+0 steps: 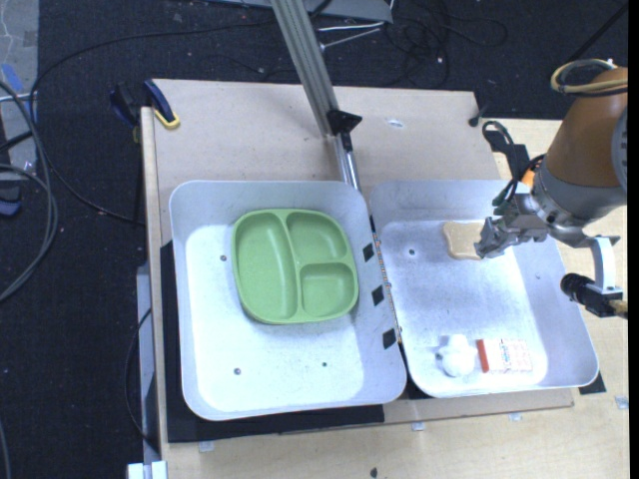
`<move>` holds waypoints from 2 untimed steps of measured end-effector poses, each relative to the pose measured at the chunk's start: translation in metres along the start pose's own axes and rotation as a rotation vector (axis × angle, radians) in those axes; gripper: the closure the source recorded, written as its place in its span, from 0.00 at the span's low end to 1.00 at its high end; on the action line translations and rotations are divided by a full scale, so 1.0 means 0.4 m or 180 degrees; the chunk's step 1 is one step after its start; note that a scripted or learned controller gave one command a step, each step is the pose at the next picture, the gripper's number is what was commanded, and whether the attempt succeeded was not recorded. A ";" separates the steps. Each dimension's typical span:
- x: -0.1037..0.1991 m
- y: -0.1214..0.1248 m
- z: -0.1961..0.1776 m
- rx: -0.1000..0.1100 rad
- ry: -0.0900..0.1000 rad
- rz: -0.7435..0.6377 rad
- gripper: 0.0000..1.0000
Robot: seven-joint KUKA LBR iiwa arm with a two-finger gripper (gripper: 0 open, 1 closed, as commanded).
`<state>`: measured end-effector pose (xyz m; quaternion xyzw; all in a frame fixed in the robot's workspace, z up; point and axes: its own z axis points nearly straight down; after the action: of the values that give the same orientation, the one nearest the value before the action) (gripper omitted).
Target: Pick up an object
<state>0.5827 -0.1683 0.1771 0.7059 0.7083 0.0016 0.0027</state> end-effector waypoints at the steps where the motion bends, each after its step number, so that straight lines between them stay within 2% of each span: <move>1: 0.002 -0.011 -0.112 0.0002 -0.0001 0.0003 1.00; 2: -0.004 -0.006 -0.272 -0.0004 -0.0004 0.0001 1.00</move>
<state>0.5796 -0.1696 0.2860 0.7060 0.7082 0.0016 0.0035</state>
